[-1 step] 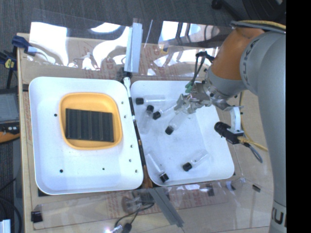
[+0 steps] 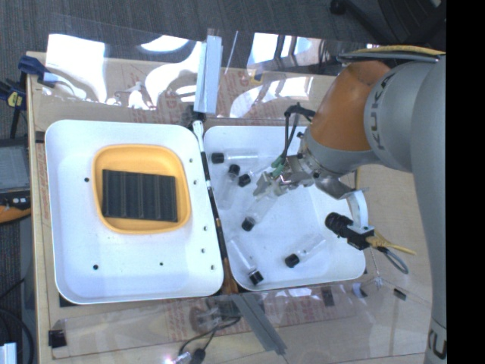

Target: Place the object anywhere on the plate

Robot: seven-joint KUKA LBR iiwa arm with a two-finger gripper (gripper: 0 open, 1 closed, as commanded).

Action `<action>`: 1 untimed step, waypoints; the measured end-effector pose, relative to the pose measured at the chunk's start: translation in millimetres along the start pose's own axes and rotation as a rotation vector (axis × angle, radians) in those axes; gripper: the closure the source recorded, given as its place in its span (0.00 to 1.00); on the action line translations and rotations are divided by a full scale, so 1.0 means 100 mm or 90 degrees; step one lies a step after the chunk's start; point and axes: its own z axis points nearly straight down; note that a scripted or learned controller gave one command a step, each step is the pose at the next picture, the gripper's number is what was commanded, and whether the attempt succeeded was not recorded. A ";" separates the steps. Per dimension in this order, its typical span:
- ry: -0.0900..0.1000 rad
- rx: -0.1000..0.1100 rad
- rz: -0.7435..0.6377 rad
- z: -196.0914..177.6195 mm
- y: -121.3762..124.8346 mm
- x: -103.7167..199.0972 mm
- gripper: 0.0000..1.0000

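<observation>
A yellow plate (image 2: 141,164) with a dark ribbed insert lies in the left bin (image 2: 76,256). Several small clear vials with black caps lie scattered in the right bin (image 2: 333,268): one near its far left corner (image 2: 217,158), two close together (image 2: 239,174), one in the middle (image 2: 248,224), one toward the front (image 2: 294,258) and one at the front left (image 2: 254,277). My gripper (image 2: 271,182) hangs low over the upper middle of the right bin, just right of the paired vials. No vial shows between its tips.
A raised rim (image 2: 209,203) divides the two bins. The grey arm with its orange band (image 2: 345,112) covers the right bin's far right corner. Clamps and cables sit along the bench's front edge (image 2: 227,317).
</observation>
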 end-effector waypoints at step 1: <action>-0.001 -0.001 -0.104 -0.20 0.25 0.32 1.00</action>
